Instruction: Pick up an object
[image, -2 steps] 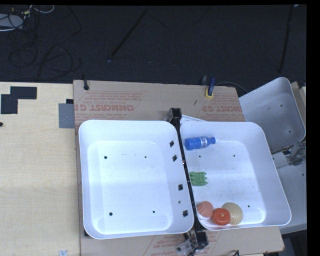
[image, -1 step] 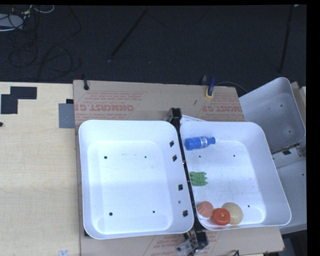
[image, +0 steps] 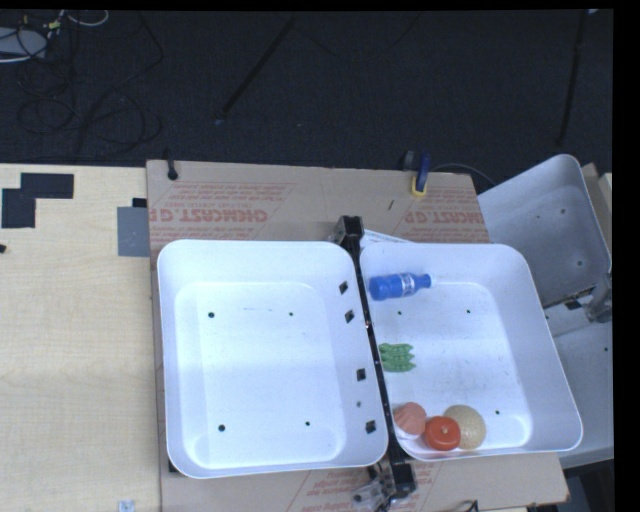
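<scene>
Objects, all in right bin (image: 520, 330): blue bottle (image: 398, 286) far end, green item (image: 397, 357) mid, red (image: 442, 433), pink (image: 409, 417), tan (image: 466, 425) pcs near corner. Jaws' state: can't tell.

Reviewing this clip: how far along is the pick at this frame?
Nothing looks done yet. All the objects lie in the right bin: the blue bottle at the top, the green piece mid-left, and the pink piece, red round piece and tan round piece clustered at the bottom. Choosing, grasping and lifting one all remain.
</scene>
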